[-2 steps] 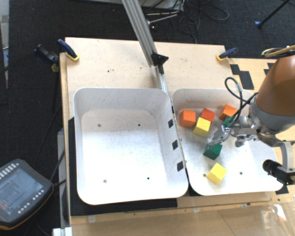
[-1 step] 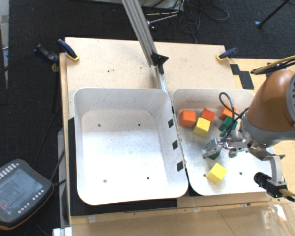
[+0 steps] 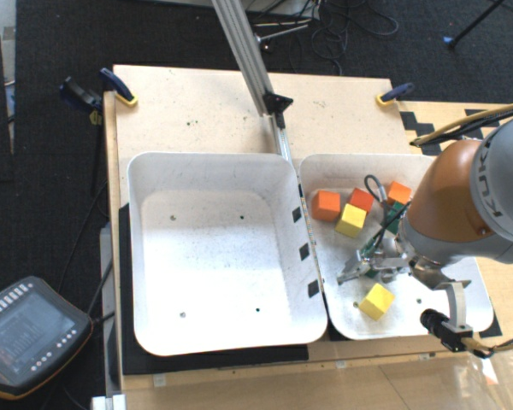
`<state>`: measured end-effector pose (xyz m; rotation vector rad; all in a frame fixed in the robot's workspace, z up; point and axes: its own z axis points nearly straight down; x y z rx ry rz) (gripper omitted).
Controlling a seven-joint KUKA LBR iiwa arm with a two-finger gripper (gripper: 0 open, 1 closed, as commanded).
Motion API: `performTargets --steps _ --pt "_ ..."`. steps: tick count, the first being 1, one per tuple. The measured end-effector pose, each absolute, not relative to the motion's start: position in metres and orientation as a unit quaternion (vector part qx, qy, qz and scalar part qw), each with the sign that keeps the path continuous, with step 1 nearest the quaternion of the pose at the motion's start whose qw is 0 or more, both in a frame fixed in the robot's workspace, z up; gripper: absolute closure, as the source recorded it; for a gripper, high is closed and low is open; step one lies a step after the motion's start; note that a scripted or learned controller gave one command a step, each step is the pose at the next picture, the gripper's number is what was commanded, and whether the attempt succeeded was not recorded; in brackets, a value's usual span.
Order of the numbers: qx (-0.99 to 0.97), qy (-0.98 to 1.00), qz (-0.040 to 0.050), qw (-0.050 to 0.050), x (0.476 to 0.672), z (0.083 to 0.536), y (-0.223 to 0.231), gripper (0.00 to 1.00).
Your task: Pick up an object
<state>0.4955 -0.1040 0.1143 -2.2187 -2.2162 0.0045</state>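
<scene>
Several blocks lie in the right bin (image 3: 462, 301). An orange block (image 3: 327, 205), a second orange block (image 3: 360, 199) and a yellow block (image 3: 352, 220) cluster at its far left. Another orange block (image 3: 399, 192) sits farther right, beside the arm. A yellow block (image 3: 376, 301) lies alone near the front. My gripper (image 3: 359, 266) hangs low in this bin, between the cluster and the lone yellow block, just above and left of that block. It stands open, nothing between its fingers (image 3: 349, 275).
The left bin (image 3: 214, 254) lies beside the right one, sharing a raised divider (image 3: 306, 237). A dark looped object with a green part (image 3: 385, 216) lies by the orange blocks. A metal strut (image 3: 244, 45) slants over the bench's back. Clamps (image 3: 120, 88) grip the far corners.
</scene>
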Motion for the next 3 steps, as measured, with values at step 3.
performTargets --steps 3 --pt "-0.706 -0.708 -0.0023 -0.004 0.505 0.250 -0.100 1.00"
